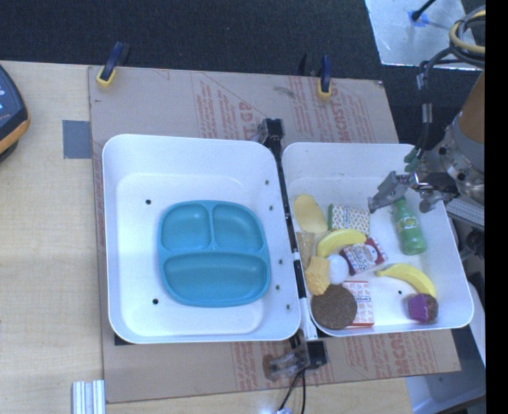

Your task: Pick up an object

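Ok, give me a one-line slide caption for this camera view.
End effector poised over green bottle in the right bin; blue divided plate in the left bin.

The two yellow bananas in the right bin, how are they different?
The upper yellow banana lies mid-bin among the packets, arching upward; the lower yellow banana lies nearer the right wall, beside the purple toy, sloping downward. The upper one looks paler. Both are curved, yellow, and in the right white bin.

Arm (460, 136) reaches in from right, jaws spread.
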Robot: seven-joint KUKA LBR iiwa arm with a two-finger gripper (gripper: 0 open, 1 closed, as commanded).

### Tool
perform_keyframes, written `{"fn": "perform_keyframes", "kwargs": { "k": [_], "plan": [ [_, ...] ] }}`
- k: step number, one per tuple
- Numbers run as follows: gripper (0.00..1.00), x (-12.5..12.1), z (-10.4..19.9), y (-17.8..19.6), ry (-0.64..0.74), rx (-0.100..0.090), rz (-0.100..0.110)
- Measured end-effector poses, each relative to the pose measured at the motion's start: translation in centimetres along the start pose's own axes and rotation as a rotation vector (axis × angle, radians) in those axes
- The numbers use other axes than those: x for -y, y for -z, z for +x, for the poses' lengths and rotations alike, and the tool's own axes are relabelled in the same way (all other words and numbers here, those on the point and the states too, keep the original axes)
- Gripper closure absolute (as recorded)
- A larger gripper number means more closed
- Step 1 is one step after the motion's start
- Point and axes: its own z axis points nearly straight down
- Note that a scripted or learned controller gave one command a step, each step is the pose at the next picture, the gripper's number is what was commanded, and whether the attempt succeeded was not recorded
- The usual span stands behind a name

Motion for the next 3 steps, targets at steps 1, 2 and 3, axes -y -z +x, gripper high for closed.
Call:
{"fn": "perform_keyframes", "kwargs": {
  "k": [1,2,3],
  "plan": [
    [0.00,3.2,2.9,-8.9,0.000,-0.003,0.011],
    [0.00,-0.3,-0.4,-17.6,-0.003,0.003,0.001],
    [1.00,-0.7,-0.3,-16.0,0.001,0.001,-0.008]
  ]
}}
